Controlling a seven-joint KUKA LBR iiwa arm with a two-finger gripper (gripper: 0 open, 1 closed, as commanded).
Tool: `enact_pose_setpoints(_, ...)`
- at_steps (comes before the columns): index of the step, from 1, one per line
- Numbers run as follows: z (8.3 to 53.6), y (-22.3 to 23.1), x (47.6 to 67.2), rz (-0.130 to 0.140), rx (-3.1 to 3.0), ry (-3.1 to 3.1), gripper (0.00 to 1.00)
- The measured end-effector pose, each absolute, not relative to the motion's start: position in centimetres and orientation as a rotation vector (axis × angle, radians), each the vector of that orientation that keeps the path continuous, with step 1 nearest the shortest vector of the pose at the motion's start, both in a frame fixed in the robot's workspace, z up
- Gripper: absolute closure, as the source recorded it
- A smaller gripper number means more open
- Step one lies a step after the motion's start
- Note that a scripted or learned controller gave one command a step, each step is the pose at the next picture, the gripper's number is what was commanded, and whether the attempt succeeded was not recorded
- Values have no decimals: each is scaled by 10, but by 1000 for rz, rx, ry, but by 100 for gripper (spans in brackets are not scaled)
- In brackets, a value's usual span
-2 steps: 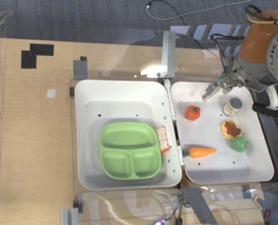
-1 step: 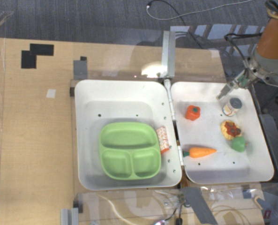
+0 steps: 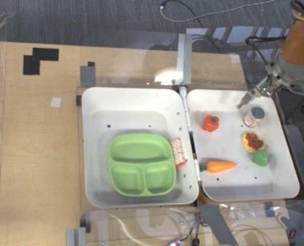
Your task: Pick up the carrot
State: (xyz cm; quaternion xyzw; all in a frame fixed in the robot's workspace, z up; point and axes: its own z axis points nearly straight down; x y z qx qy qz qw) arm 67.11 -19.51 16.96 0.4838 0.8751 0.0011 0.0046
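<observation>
The carrot (image 3: 219,166), lying at seven o'clock in the right bin (image 3: 282,181), looks light, stiff and smooth, likely best pinched across its thick middle, while the gripper (image 3: 254,94) hangs at one o'clock, nothing visibly held.

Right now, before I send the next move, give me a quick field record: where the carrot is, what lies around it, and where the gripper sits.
carrot: lying flat in the right bin, near its left wall, leafy end toward the left
gripper: over the right bin's far right corner, well away from the carrot
near gripper: small can
other items in right bin: red pepper, pizza slice, green ball
left bin: green divided plate, small packet
</observation>
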Motion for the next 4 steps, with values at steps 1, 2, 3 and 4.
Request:
enact_pose_setpoints(1,170,-195,671,4,1516,2741,0)
enact_pose_setpoints(2,170,-195,671,4,1516,2741,0)
enact_pose_setpoints(3,170,-195,671,4,1516,2742,0)
enact_pose_setpoints(4,170,-195,671,4,1516,2742,0)
